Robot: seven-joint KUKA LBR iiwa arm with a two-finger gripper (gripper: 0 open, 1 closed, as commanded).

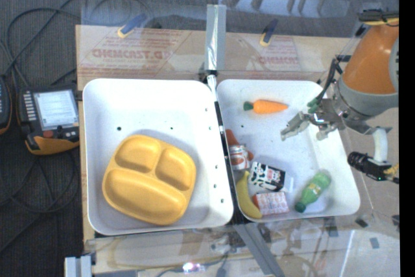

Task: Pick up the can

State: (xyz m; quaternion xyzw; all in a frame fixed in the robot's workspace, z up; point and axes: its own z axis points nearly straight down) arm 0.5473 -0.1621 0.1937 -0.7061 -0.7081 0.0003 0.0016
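The can (238, 157) is small, red and white, and stands against the left wall of the right bin (305, 91), just below a red item. My gripper (305, 129) hangs over the right side of that bin, well to the right of the can, with its fingers (292, 127) spread open and nothing between them. The grey arm with its orange band (371, 68) comes in from the right edge.
In the right bin lie a carrot (266, 107) at the back, a black-and-white carton (266, 176), a banana (246, 198), a pink packet (271, 203) and a green bottle (312, 191) at the front. A yellow divided tray (149, 178) sits in the left bin (104, 113).
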